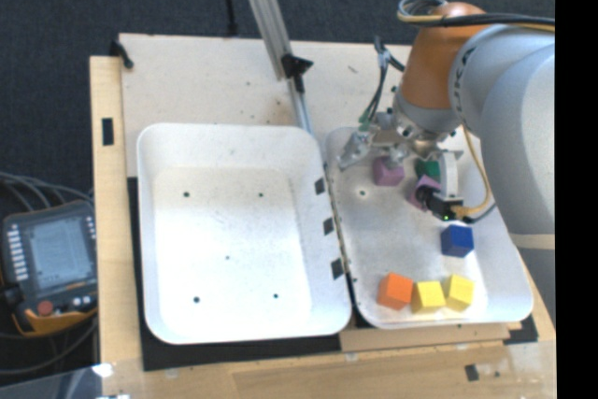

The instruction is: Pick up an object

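Now hovering low with the pincer [388, 149] over the far end of the right bin [374, 229], close to that bin's left wall, right above the purple block [388, 171]. Judging this to be the approach-and-grasp step, with nothing yet clearly lifted. Not managing to tell whether the pincer is clenched or released, nor whether the block is already caught, since the wrist is hiding that spot. Doing it well probably means centring squarely over the block before closing, descending straight toward the bin's floor without scraping it, and staying off the bin's left wall, which is standing just beside the target. Also worth watching the small green and magenta pieces [425, 182] lying slightly nearer the bin's middle, too unclear to name, and avoiding nudging them. Leaving alone the blue cube [457, 241] at the bin's right-middle and the orange cube [395, 291] and two yellow cubes [445, 293] lined along the bin's near edge, all well apart from the pincer. Lifting slowly and checking that the block is really rising.
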Controlling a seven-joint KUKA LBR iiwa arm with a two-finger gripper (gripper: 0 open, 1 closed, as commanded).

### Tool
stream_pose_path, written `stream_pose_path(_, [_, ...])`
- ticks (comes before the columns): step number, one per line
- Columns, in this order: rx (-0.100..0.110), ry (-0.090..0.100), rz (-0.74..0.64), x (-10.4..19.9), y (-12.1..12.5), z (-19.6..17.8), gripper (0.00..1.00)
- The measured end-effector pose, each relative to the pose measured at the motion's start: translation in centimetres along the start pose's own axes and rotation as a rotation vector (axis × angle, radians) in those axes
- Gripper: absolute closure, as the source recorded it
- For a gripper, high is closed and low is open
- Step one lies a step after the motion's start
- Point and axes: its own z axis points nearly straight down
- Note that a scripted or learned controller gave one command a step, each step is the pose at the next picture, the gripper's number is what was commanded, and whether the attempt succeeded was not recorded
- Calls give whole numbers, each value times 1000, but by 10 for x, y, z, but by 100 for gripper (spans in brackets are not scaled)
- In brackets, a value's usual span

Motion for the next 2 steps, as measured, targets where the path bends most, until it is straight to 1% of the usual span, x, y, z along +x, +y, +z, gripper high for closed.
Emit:
stream_pose_path(1, [-4, -2, 3, -2, 1, -10, 100])
stream_pose_path(2, [15, 3, -2, -13, 2, -65, 100])
